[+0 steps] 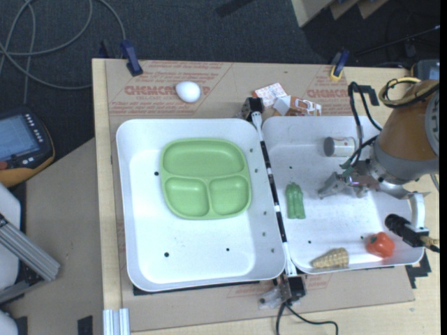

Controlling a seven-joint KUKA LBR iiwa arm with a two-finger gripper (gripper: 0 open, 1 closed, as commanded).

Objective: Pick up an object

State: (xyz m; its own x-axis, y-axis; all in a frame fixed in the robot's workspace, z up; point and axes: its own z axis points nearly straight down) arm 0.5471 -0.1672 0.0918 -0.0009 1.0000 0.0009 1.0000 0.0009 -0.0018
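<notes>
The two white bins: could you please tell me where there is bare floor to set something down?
Left bin: bare floor in front of the green divided plate. Right bin: bare between the green object and the cone. Crowded near the hand, grey cylinder and red object.

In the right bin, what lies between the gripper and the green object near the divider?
In the camera view, nothing: the stretch between the gripper and the green object is bare white floor of the right bin.
</notes>
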